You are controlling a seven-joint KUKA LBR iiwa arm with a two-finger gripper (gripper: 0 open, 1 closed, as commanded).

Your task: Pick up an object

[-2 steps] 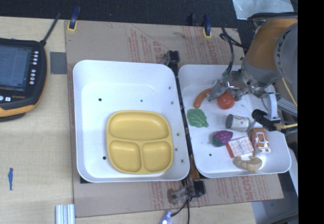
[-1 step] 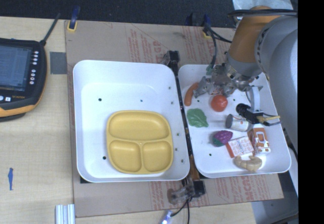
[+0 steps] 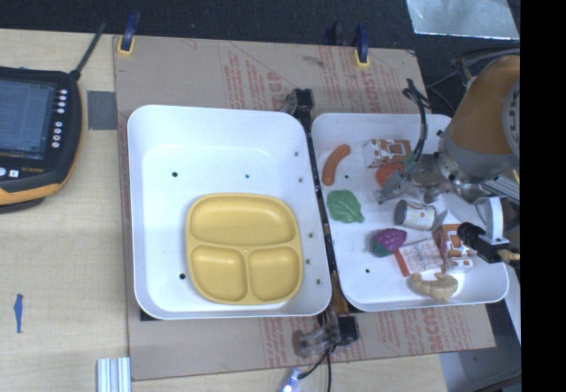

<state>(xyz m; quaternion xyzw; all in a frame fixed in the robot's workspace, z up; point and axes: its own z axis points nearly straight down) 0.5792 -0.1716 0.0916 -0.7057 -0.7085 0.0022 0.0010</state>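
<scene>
Gripper (image 3: 409, 189): low in the right bin (image 3: 354, 288), at 3 o'clock
Jaws: cannot tell if open or closed
Nearby: a red thing (image 3: 387, 173), a small can (image 3: 418, 215)

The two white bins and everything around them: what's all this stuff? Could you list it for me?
Bins: 2, white, side by side on the board; left bin, right bin.
Tray: 1, yellow, three compartments, in the left bin.
Sausage: 1, orange, right bin, upper left.
Leaf: 1, green, right bin, left side.
Grapes: 1, purple, right bin, middle.
Can: 1, grey and white, lying below the gripper.
Bread: 1, tan, right bin, lower right.
Packets: a few, white with red-orange print, upper and lower right; count unclear.
Pendant: 1, orange-edged with a screen, far left.
Clamps: 2, blue, board's top edge.
Arm: 1, grey with orange band, from the right.
Gripper: 1, dark, low over the right bin.
</scene>
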